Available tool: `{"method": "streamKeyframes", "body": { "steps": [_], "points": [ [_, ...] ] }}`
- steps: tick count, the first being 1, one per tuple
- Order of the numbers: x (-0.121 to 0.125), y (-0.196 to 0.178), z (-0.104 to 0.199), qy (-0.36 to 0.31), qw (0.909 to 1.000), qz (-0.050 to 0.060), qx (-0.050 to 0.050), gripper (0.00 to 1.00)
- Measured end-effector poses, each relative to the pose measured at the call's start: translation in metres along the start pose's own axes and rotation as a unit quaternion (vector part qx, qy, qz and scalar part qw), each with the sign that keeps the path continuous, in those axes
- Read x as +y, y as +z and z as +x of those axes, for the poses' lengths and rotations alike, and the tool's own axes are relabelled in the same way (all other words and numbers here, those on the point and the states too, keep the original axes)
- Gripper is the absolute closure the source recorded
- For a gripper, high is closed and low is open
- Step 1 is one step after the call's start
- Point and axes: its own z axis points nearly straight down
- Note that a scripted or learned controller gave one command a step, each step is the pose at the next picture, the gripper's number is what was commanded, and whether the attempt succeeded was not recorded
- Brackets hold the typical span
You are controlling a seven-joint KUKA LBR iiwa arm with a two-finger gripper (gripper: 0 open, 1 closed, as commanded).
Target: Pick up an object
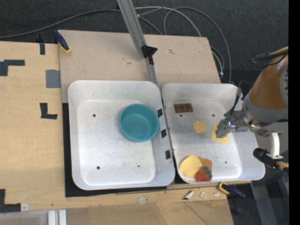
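Note:
My gripper (224,127) hangs low over the right side of the right bin (220,93), its tip right above a flat yellow piece (219,136) that pokes out below it. A small round yellow piece (200,126) lies just to the left. A brown chocolate-like bar (183,108) rests farther back. At the bin's front sit a pale yellow lump (189,166), an orange piece (206,163) and a red strawberry-like item (203,174). A teal bowl (138,122) stands in the left bin (84,139).
A slanted metal pole (133,25) rises behind the bins. Cables (197,18) loop across the dark floor at the back. The arm's orange band (269,86) looms at the right edge. A yellow-blue clamp (62,42) grips the board's back left corner.

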Motion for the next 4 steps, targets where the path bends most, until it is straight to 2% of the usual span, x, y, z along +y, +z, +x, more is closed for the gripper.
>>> {"method": "streamKeyframes", "body": {
  "steps": [2, 3, 4],
  "points": [
    [0.003, -0.095, 0.001, -0.001, 1.0000, -0.001, 0.000, 1.00],
    [0.024, -0.102, 0.049, -0.003, 1.0000, 0.001, 0.001, 1.00],
    [0.039, -0.089, 0.097, -0.003, 1.0000, 0.003, 0.001, 1.00]
  ]
}}
